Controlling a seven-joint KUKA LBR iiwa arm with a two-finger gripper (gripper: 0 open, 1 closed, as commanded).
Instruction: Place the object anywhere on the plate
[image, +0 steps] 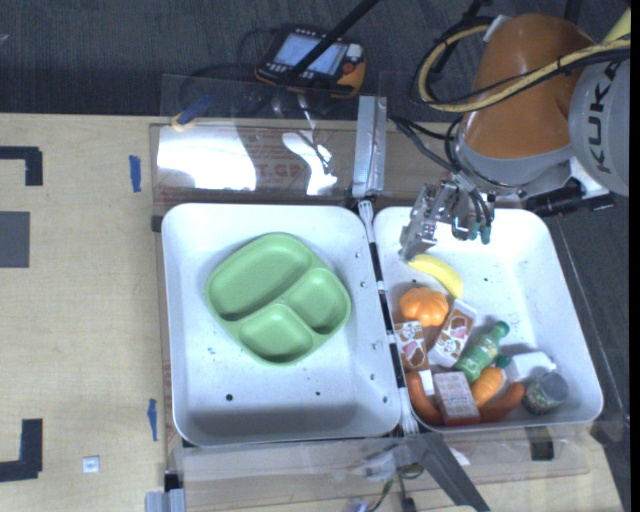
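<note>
1. On the worktop, two shallow white bins are set side by side: the left bin bears a green, three-compartment plastic plate, and the right bin holds a heap of small items.
2. Nothing is seen lying on the plate, so the task is judged to be at its start: an object has yet to be taken up, carried across the divider between the bins and set down.
3. The hand is seen over the upper left part of the right bin, hanging from the grey arm with its orange band.
4. Whether its fingers are apart or together cannot be told; nothing is seen held between them.
5. A yellow banana lies just below the hand, and it is judged the likeliest object for the pick, though contact cannot be confirmed.
6. An orange round fruit lies just beyond the banana, touching or nearly touching it.
7. Farther off toward the near edge, patterned cartons, a green bottle, a carrot and a dark can are crowded together.
8. The plate lies well apart from the hand, to its left in the view.
</note>
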